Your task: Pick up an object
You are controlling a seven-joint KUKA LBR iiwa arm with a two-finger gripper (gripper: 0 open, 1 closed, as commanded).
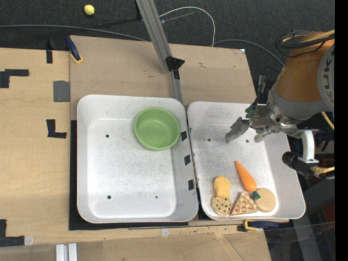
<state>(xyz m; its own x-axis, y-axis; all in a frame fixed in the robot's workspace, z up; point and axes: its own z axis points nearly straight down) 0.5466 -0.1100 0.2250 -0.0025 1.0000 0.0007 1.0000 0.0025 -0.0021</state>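
One carrot (pixel 246 177), one pizza slice (pixel 243 205), two cookies (pixel 221 205) and one yellow lump (pixel 222 186) crowd the near corner of the right bin (pixel 209 116), the carrot's long axis slanting, its tip toward the far-left corner. Above that bin's far half hangs the gripper (pixel 249 131), fingers spread wide around nothing; left of it, the left bin (pixel 95 162) holds one green bowl (pixel 157 128)

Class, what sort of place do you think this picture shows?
Probably a robotics lab: a gripper on a grey-and-orange arm over two white bins, toy food such as a carrot, and taped marks on the bench.
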